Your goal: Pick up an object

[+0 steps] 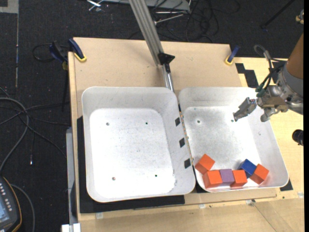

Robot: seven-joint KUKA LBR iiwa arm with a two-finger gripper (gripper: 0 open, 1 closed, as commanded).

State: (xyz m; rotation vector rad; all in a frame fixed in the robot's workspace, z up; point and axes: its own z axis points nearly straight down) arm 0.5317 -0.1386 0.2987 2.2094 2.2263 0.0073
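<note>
1. The step in hand looks like the approach: the gripper (pixel 254 110) hangs over the upper right part of the right bin (pixel 227 134), with nothing between its fingers
2. Its two fingers appear spread apart, one dark finger reaching toward the bin's middle and the other nearer the right rim
3. The things to pick lie clustered along the near edge of the right bin: an orange cube (pixel 205 163) tilted on its corner, a second orange cube (pixel 212 179) below it, a purple cube (pixel 226 177) touching that one, another orange cube (pixel 239 178), a blue cube (pixel 248 166) and an orange cube (pixel 259 173) at the right end
4. All of them sit well apart from the pincer, toward the front of the bin, while the pincer is nearer its far end
5. The left bin (pixel 130 144) holds no cubes that I can make out
6. The next move, as I judge it, calls for travelling toward the near edge, lining up over one cube and descending; the tight packing could leave little room for the fingers, so an end cube seems the easier target
</note>
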